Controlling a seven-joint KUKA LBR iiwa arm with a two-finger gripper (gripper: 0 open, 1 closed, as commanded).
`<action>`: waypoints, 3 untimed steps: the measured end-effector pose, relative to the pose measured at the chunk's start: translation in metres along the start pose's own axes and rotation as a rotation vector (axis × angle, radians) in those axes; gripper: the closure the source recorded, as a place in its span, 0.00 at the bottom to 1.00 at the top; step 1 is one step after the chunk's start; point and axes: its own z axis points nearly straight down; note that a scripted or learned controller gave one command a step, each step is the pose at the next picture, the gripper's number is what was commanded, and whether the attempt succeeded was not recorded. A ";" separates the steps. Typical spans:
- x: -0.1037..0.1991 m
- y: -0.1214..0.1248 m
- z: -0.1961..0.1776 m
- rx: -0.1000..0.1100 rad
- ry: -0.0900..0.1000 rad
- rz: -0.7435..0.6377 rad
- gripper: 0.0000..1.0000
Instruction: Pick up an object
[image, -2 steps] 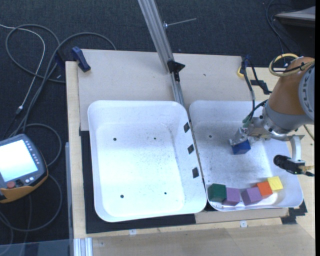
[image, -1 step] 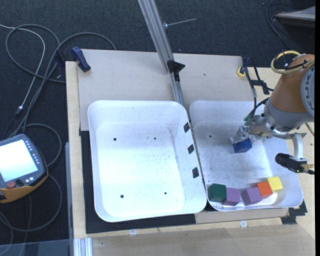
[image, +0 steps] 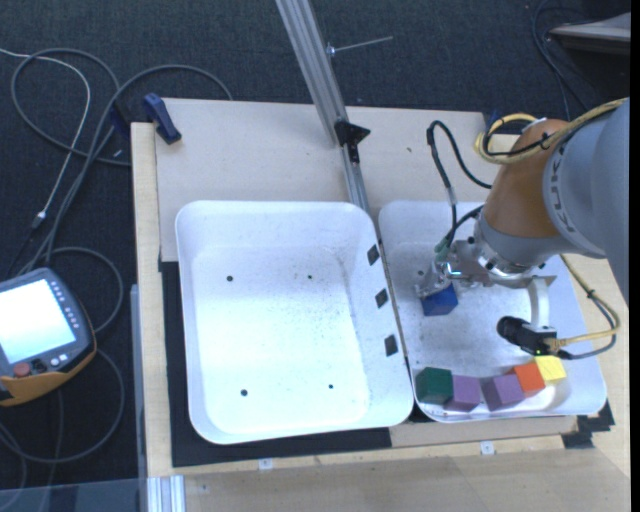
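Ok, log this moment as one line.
arm: over right bin | gripper: at blue block, grip unclear | row at near edge: green, purple, purple, orange, yellow

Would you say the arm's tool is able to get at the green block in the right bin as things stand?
Probably yes: the green block lies uncovered at the right bin's near edge, a purple block beside it, and the tool hovers just above a blue block.

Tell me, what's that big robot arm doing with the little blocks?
The grey and orange arm is reaching into the right bin from the side. Its pincer is right at a blue block, which looks caught between its fingers, near the middle of that bin. A row of other blocks sits along the bin's near edge: green, two purple, orange and yellow. The left bin is beside it.
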 end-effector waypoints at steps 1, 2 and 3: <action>0.084 0.062 -0.106 -0.016 -0.002 -0.003 1.00; 0.139 0.082 -0.182 -0.015 -0.001 -0.002 1.00; 0.142 0.049 -0.273 -0.013 -0.003 0.004 1.00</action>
